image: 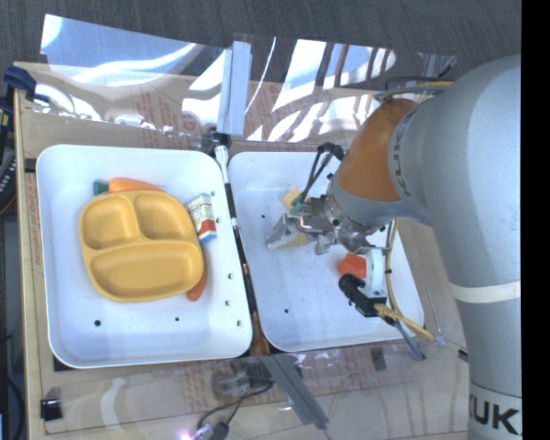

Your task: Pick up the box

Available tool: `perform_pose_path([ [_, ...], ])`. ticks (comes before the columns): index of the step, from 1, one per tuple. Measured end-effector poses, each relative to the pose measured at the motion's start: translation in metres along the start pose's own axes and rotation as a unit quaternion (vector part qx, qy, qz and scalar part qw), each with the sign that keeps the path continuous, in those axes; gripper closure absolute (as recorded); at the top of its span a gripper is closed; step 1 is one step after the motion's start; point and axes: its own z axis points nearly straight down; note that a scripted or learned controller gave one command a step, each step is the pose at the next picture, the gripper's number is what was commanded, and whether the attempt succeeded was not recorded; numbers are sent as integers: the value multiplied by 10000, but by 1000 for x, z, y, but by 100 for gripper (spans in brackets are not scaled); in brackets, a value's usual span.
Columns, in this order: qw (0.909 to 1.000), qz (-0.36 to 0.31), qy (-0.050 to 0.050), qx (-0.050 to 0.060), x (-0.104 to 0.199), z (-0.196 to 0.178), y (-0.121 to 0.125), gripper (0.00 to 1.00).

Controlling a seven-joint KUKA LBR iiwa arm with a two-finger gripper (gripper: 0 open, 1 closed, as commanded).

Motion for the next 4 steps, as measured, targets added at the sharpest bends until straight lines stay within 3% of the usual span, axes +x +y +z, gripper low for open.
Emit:
perform_pose_path([
  [1,9944,-1060,-10,-27,35,24,37,0],
  [2,9943,-1069,-8,-28,35,14,37,100],
  [3,9687,-2482,-16,-27,128,-76,2,100],
  [4,9759,-2183,-6,-21,147,-126,46,100],
])
